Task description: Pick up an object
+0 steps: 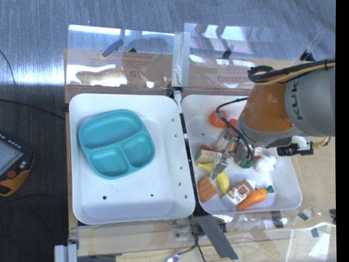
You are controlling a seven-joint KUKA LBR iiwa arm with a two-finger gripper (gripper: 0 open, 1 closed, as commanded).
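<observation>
1. Pincer [224, 158] down inside the right bin [286, 200], reaching in from the right under the orange band of the arm [272, 111]; width of its opening impossible to tell, nothing seen between the tips.
2. Just left of the pincer, touching or nearly so: a tan wedge-shaped food toy [206, 156]. Just below: a yellow banana-like piece [222, 182], with a waffle-brown piece [206, 190] left of that.
3. Farther below and to the right: an orange carrot [254, 198] beside a small white-and-orange box [241, 190].
4. Above the pincer: a red-orange round item [219, 119], partly hidden by a black cable. To the right: a crumpled white lump [265, 163], close under the wrist.
5. Well to the left, in the left bin [101, 201]: a teal divided plate [116, 142] with three compartments.
6. Far left, off the bench: a handheld pendant [11, 165] on the dark floor.
</observation>
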